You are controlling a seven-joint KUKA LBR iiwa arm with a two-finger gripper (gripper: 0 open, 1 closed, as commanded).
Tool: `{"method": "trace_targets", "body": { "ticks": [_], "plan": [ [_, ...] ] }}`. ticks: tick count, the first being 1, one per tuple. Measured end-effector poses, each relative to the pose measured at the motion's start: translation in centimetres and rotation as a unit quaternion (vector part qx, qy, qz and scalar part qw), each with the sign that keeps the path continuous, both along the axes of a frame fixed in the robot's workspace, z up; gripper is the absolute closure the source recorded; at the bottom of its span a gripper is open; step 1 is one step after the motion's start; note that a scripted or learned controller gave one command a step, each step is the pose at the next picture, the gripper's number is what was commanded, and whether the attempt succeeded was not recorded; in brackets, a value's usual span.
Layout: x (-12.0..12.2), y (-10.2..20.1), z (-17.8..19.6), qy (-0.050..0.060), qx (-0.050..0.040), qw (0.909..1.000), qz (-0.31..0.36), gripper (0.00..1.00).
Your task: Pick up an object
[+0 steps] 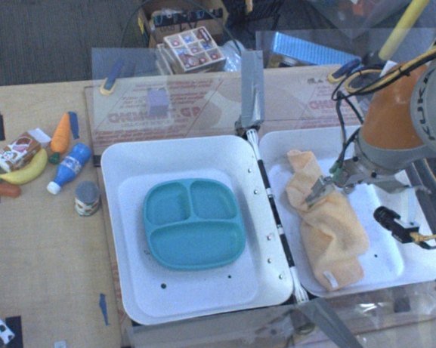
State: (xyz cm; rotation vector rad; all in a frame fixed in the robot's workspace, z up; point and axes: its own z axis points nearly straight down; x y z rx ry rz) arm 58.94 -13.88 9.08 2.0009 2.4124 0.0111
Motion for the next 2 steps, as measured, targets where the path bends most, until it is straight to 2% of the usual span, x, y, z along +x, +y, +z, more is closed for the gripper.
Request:
{"method": "trace_targets", "body": {
  "ticks": [1, 2],
  "plan": [
    [0.1, -0.1, 1.1, -0.003, 0.0001, 1.0000, -0.002, 1.00],
    [3.7, 4.5, 11.2, 0.003, -0.0012, 0.9957, 0.092, 1.00]
  ]
}}
